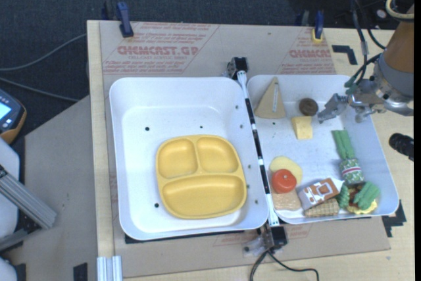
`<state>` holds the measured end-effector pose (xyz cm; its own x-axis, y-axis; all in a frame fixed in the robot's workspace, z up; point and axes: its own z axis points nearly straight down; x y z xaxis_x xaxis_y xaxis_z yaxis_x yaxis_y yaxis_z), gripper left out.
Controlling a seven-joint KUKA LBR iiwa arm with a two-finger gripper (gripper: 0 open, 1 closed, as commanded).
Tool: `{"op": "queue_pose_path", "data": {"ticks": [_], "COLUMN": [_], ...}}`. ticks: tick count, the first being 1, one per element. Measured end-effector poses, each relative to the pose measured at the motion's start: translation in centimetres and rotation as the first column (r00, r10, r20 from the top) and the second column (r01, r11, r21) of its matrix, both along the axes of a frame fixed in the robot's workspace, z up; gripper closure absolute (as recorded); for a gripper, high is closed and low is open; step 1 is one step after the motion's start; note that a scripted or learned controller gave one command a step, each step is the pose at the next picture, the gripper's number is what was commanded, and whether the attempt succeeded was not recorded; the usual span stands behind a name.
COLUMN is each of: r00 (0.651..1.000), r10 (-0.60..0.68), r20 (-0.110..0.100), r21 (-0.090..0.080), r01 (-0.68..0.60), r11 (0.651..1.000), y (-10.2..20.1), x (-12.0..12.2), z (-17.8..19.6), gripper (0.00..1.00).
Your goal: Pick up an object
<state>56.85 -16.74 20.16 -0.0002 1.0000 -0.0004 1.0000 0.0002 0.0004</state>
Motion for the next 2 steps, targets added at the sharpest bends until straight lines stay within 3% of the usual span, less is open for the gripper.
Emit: {"op": "queue_pose_path", "data": {"ticks": [1,2], "r00": [1.000,1.000], "r10": [0.000,0.002], "r20": [-0.002,0.002], "r21": [0.008,0.001], "r01": [0.000,-0.002], "r11": [1.000,1.000], "y": [-4.7,-4.7], "x": [1.8,1.9], "z": [-12.0,-10.5], "gripper": [0.00,1.00]}}
